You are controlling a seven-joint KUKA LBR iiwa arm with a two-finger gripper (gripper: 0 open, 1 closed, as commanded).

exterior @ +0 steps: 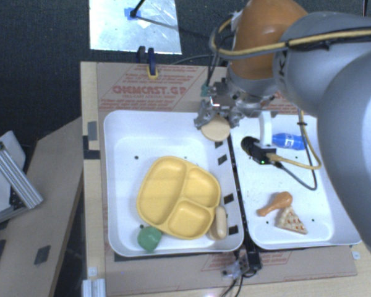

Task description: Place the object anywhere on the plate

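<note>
The grey arm (334,73) fills the upper right, its gripper (217,117) over the rim between the two bins with a round tan cookie (216,129) clamped between its fingers, off the plate. Below and left of the gripper, the yellow divided plate (178,197) lies in the left bin (120,166). Further below sit a bread roll (219,222) touching the plate's edge and a green piece (149,238). Down to the gripper's right lie a drumstick (275,203) and a pizza slice (291,221).
</note>
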